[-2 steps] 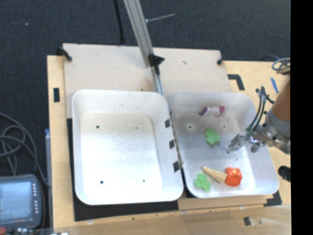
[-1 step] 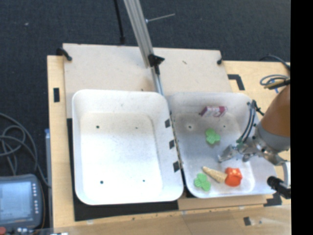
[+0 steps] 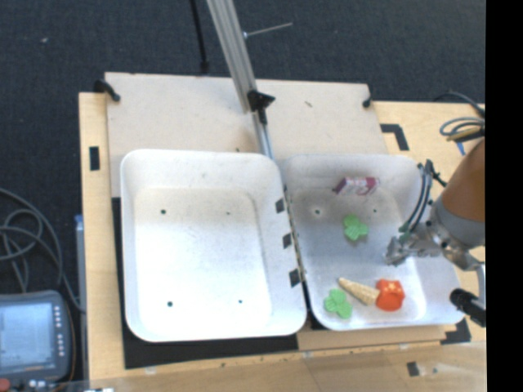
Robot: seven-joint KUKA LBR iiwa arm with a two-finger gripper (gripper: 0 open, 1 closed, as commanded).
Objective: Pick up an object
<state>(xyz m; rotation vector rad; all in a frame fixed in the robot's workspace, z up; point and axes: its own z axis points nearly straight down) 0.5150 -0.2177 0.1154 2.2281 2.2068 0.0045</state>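
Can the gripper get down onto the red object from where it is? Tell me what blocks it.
Probably yes. The gripper hangs just above the red object in the right bin, with bare floor between them. The tan cone lies close on its left and may crowd a finger.

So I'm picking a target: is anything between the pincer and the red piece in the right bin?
Nothing visible. The pincer is above bare bin floor, and the red piece lies just nearer the camera, touching only the cone.

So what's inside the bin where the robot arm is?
The right bin holds a pink-and-white thing, two green pieces, a tan cone and a red-orange piece. The end effector covers a bit of the floor on the bin's right.
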